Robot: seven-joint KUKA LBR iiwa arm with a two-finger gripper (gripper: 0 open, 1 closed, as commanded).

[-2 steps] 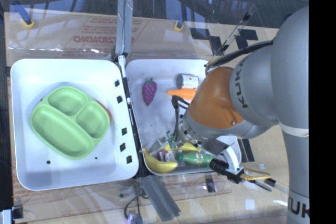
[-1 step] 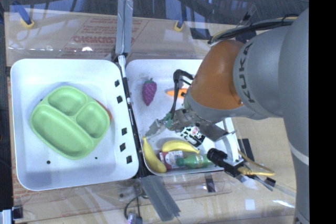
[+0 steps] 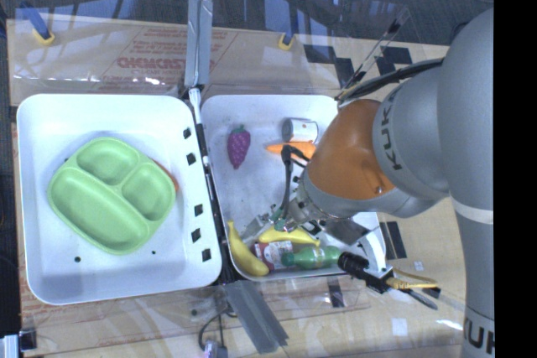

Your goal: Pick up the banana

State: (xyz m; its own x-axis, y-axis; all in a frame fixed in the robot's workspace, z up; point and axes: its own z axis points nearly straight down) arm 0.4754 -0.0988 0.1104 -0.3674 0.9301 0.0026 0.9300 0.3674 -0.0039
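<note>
Yellow banana (image 3: pixel 243 251) lies curled in the right bin's (image 3: pixel 252 109) near-left corner, touching a green bottle (image 3: pixel 310 257), so the gripper (image 3: pixel 285 224) hovering just beside it should settle squarely over the curve, well clear of the bottle.

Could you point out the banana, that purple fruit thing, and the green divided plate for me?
banana (image 3: pixel 242 252): camera view, on the middle of its curved yellow body.
purple fruit (image 3: pixel 239 147): camera view, on the middle of its body.
green divided plate (image 3: pixel 88 218): camera view, on the floor of its largest compartment.
</note>
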